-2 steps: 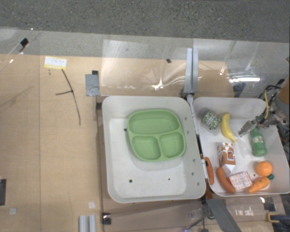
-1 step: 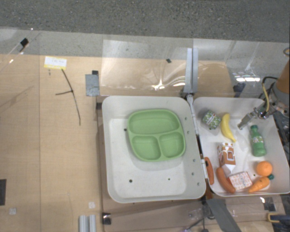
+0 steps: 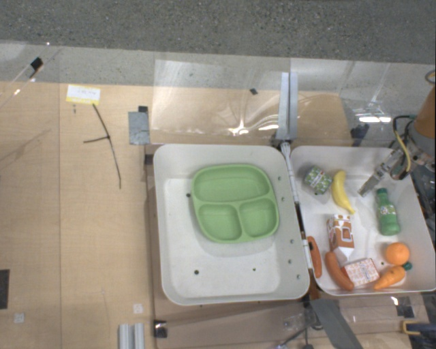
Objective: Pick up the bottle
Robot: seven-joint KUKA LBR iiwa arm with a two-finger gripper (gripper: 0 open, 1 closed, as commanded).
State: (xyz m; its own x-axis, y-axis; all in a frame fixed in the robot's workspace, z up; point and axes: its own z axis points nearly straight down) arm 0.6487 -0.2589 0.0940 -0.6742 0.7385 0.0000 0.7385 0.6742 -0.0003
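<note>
1. Camera view, the gripper (image 3: 375, 183): it reaches in from the right edge and hangs over the right bin (image 3: 320, 158), its grey fingers slanting down and to the left. The tips sit just above and to the left of the bottle (image 3: 387, 213), near its cap. I cannot tell whether the fingers are spread or pressed together, and nothing shows between them.

2. The bottle: small and green, with a green label, it lies on the floor of the right bin close to that bin's right wall, cap toward the gripper.

3. Other things, placed from the bottle:
   - a banana (image 3: 341, 192) to its left, upright along the bin;
   - a green-and-white round packet (image 3: 317, 179) further left, beyond the banana;
   - an orange-and-white carton (image 3: 340, 236) below and to the left;
   - an orange (image 3: 396, 253) just below the bottle;
   - a carrot (image 3: 390, 277) below the orange;
   - a pink-and-white packet (image 3: 362, 271) and a sausage (image 3: 337, 271) near the bin's front wall.

4. The left bin (image 3: 170, 272), well to the left of the bottle, holds a green divided plate (image 3: 235, 202).

5. Surface and surroundings: both bins rest on a light wooden bench (image 3: 68, 225); clear panels (image 3: 218, 102) stand behind the bins, with grey floor (image 3: 204, 20) beyond.
</note>
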